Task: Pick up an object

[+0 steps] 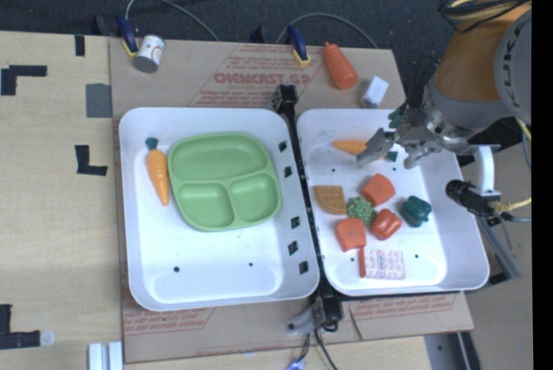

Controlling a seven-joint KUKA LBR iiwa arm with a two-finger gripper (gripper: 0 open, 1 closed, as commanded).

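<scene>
The bench [52, 187] carries a cardboard sheet [251, 74] with two white bins side by side. The left bin [147, 273] holds a green divided plate [225, 181] and, just beside the plate's left edge, a toy carrot [157, 173] lying lengthwise. The right bin [432, 269] holds a scatter of small toy foods. The arm [484, 57] reaches in from the right, over the right bin's upper part.

The gripper [394, 150] hangs over that bin's upper middle with its two fingers spread apart, one finger [375, 147] to the left and the other to the right, and nothing between them. An orange wedge [350, 147] lies just left of the left finger, close to its tip but outside the gap. A red block [378, 188] sits just below the gripper, near the fingers and apart from them.

Further down lie a waffle [329, 199], a green broccoli piece [359, 209], a red pepper [385, 224], a red cube [351, 233], a dark green piece [416, 209] and a red-and-white packet [383, 263] near the bin's lower edge.

Outside the bins, on the cardboard, an orange bottle [340, 66] and a small white cube [375, 91] lie above the right bin, and a small can [149, 52] above the left bin.
</scene>
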